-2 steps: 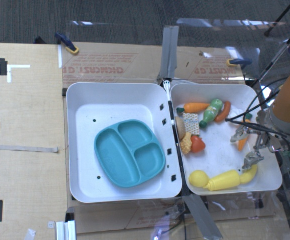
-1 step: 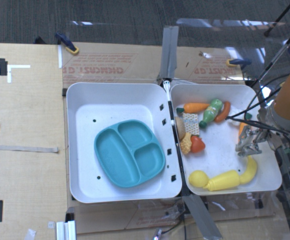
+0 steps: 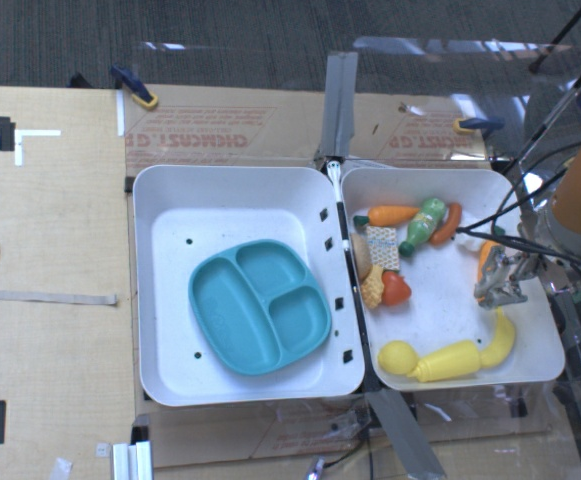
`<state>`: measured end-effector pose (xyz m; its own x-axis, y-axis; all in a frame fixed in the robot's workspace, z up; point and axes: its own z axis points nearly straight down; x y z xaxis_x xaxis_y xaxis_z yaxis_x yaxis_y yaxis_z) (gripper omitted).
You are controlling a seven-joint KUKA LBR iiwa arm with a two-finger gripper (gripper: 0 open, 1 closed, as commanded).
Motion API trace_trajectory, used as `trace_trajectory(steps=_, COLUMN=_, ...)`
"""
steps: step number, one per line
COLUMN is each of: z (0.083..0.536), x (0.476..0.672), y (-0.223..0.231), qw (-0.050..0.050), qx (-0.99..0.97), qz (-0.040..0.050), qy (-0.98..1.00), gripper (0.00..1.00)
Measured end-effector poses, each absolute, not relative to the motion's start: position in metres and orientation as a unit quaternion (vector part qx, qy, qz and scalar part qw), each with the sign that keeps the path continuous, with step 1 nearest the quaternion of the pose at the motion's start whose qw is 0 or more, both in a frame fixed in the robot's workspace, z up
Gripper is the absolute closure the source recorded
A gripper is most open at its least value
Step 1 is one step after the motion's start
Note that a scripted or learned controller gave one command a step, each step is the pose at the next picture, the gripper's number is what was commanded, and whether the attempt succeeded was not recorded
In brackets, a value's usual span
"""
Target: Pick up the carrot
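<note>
— Where is the carrot (image 3: 391,214) seen?

— It is found in the right bin (image 3: 436,308), near the far left corner, lying flat and roughly parallel to the far wall.

— How is it described?

— A short, tapered orange body is seen, smooth and slightly glossy, with a small dark green stub at its left end. Its right tip is touched or slightly overlapped by a green bottle-shaped toy (image 3: 426,222), and a tan waffled piece (image 3: 382,247) lies just beside it on the near side.

— And the gripper (image 3: 495,286)?

— It is seen low over the right side of the same bin, well apart from the carrot, with cables trailing across it. Whether it is wide, narrow or closed on anything cannot be told; its tip is too cluttered. A small orange sliver (image 3: 485,256) is seen against its far side, but what that is cannot be made out.

— What else is noted?

— A second orange piece (image 3: 452,221) is seen beyond the green toy, a red piece (image 3: 397,289) below the waffle, and a long yellow squash (image 3: 460,355) along the near wall. A teal divided plate (image 3: 260,308) is held in the left bin (image 3: 166,248).
</note>
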<state>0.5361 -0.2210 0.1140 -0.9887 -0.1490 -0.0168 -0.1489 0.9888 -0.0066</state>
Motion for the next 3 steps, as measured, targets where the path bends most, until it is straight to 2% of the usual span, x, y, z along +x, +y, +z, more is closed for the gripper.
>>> trace_trajectory(steps=1, z=0.172, x=0.537, y=-0.150, qw=0.003, qx=-0.082, qz=-0.0001, qy=0.997, gripper=1.00)
trace_trajectory(steps=2, z=0.093, x=0.580, y=-0.222, qw=0.003, qx=-0.229, qz=-0.0006, qy=0.973, gripper=1.00)
trace_trajectory(steps=3, z=0.104, x=0.582, y=-0.221, qw=0.007, qx=-0.227, qz=-0.0011, qy=0.974, gripper=1.00)
